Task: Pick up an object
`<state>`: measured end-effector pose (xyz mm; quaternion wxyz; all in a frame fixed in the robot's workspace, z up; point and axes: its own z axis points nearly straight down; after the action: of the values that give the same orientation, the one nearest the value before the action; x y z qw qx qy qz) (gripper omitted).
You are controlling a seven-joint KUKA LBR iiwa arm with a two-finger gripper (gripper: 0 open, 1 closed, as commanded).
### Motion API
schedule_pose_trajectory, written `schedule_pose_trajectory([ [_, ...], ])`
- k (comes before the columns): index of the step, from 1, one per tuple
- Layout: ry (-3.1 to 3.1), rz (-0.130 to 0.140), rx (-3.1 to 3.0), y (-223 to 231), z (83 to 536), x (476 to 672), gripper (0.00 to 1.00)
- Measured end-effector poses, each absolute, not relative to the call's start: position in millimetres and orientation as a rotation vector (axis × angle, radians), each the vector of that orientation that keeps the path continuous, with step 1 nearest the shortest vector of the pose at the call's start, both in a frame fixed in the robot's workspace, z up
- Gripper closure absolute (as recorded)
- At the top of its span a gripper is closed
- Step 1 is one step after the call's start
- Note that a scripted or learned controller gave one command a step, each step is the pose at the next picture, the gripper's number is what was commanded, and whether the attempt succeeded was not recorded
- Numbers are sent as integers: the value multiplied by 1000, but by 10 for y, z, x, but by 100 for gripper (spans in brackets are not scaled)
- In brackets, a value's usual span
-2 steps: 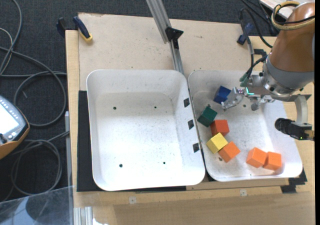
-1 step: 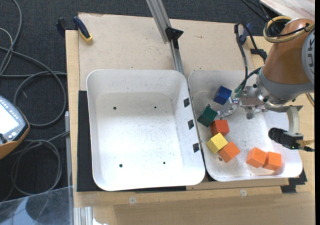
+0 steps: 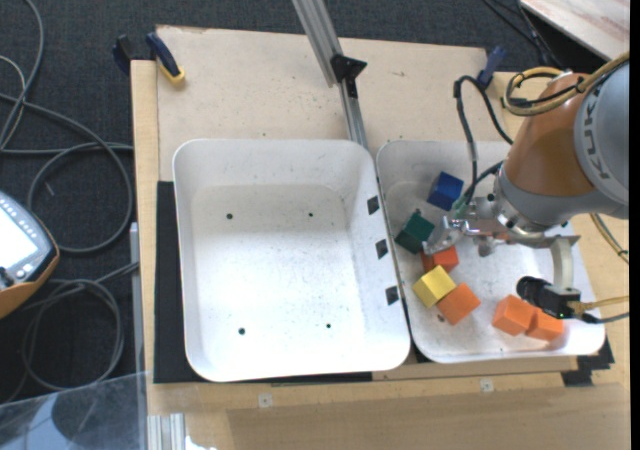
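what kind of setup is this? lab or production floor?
Most likely a research lab bench for grasping trials: two shallow white bins on a plywood board, small coloured blocks in the right bin, loose cables over dark carpet, and the hand above the blocks.

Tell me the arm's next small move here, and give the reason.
Probably a short descent straight down onto the red block. The end effector sits just above it in the right bin, and no block shows in its grip. The green block and yellow block crowd close, so go slowly.
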<state>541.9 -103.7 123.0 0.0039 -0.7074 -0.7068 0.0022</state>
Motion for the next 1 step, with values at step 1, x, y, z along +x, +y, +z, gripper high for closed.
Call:
schedule_pose_trajectory([
  [1,-2217,4,-2218,-1030,977,5411,0],
])
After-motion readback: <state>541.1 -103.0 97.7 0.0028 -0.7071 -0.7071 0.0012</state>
